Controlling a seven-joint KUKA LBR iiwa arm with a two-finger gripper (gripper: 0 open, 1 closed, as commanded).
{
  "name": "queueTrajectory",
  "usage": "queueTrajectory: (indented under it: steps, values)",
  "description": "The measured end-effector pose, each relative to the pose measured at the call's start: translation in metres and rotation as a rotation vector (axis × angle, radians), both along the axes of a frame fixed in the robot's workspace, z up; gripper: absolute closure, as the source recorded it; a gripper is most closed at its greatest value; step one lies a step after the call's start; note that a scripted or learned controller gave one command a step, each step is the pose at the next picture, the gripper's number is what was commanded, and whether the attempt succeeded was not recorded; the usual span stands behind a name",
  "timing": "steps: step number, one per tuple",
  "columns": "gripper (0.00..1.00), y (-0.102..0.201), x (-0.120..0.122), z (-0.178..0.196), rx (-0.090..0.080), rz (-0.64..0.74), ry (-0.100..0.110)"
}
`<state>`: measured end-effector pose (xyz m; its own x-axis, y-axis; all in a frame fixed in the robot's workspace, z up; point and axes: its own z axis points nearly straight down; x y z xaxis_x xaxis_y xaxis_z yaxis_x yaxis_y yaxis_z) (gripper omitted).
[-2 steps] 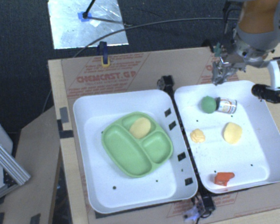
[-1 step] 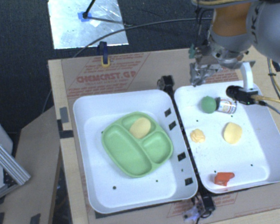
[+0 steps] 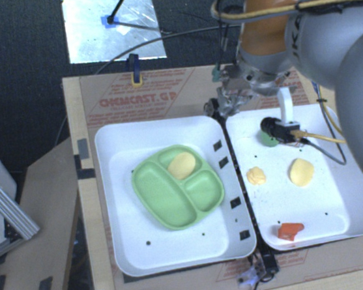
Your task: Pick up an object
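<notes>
One orange piece [image 3: 290, 229] by near rim of right bin [image 3: 336, 201], well apart from pincer [image 3: 232, 102] at far rim, grip unreadable.

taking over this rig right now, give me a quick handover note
Gripper at the far end, over the seam between the bins; no object seen in it.
Left bin: green divided plate with a yellow lump in one compartment.
Right bin: small yellow piece, larger yellow piece, orange piece near the front wall.
Done: nothing picked. Left: the whole pick.
</notes>
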<state>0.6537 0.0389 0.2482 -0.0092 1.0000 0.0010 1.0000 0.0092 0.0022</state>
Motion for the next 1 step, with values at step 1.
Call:
queueTrajectory:
  steps: [1]
  values:
    - [1.0,0.0566,0.0077,-0.016,0.0,0.0,0.0]
